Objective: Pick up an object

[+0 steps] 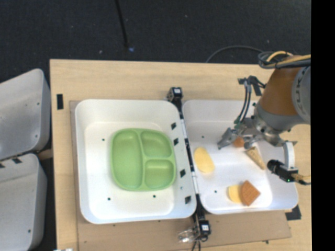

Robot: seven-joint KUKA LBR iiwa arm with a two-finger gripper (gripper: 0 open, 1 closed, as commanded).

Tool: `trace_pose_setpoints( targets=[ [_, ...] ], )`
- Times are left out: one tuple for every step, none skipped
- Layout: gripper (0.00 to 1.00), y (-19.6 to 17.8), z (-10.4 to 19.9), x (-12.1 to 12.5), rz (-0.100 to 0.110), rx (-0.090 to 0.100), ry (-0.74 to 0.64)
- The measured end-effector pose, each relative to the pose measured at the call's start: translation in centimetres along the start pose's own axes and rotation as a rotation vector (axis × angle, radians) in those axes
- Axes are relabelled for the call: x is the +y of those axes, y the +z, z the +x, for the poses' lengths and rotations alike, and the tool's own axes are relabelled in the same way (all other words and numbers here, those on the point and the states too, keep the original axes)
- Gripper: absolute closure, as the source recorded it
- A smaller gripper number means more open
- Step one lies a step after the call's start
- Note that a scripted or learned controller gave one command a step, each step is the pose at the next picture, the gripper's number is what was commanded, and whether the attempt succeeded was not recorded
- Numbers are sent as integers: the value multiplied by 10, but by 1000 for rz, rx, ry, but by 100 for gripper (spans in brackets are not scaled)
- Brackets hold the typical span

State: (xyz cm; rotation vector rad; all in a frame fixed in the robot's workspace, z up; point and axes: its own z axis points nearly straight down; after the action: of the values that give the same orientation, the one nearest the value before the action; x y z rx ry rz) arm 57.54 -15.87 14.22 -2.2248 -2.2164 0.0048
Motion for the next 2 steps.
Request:
trace_pose_setpoints(
  targets=[
    [100,-13,-1,1,-7,-1,4],
    [100,-70,5,8,-10,0,-7]
  ],
)
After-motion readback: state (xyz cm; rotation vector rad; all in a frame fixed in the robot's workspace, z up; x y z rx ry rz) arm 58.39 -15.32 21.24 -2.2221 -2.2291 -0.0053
